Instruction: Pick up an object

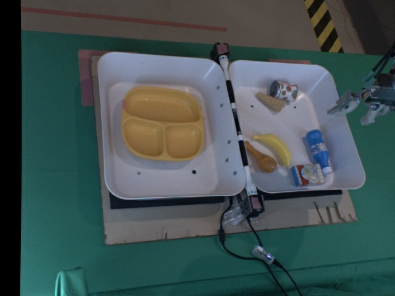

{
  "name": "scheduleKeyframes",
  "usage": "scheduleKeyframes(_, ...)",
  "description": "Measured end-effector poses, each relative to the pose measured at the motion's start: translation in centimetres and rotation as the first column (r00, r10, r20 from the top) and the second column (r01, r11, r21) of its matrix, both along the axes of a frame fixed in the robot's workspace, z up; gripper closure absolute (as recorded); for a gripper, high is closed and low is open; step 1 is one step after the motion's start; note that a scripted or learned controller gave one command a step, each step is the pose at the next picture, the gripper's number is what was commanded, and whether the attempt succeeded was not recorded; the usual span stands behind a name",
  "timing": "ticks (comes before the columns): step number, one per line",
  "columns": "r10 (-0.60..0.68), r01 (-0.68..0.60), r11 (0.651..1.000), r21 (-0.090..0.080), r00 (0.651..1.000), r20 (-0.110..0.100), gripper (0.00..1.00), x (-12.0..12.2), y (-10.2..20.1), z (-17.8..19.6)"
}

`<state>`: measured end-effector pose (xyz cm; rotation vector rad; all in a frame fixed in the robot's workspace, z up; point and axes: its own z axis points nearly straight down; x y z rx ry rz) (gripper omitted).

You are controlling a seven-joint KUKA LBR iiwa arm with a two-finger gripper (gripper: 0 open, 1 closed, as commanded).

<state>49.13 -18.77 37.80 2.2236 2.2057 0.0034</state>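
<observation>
Right bin (pixel 336 91) holds banana (pixel 275 148), drumstick (pixel 261 157), blue bottle (pixel 316 149), small carton (pixel 307 174), ice-cream cone (pixel 271 101), printed can (pixel 284 90). We see gripper (pixel 357 111) just outside bin's right rim, fingers spread, nothing between them. Yellow divided tray (pixel 163 123) in left bin (pixel 117 177).

Before you, two bins sit side by side: the left bin (pixel 117 184) holds a divided tray (pixel 163 123). In the right bin (pixel 345 165), a can (pixel 283 90) lies at the back with a cone (pixel 271 101) just in front; nearer, a banana (pixel 275 148) lies between a drumstick (pixel 261 158) on its left and a bottle (pixel 318 150) on its right, with a small carton (pixel 307 174) nearest. The gripper (pixel 364 106) hangs beyond the right rim.
</observation>
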Motion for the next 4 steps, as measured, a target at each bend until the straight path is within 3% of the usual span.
scheduleKeyframes(1,0.001,-0.001,1.000,-0.001,1.000,-0.002,0.00,-2.4,-0.1,-10.0)
scheduleKeyframes(2,0.000,0.000,1.000,0.001,1.000,-0.004,0.00,-2.4,-0.1,-18.2)
scheduleKeyframes(3,-0.008,0.008,1.000,-0.006,1.000,0.008,1.00,-2.2,-0.4,-16.8)
scheduleKeyframes(4,0.003,-0.003,1.000,-0.003,1.000,0.004,1.00,3.3,-0.1,-8.8)
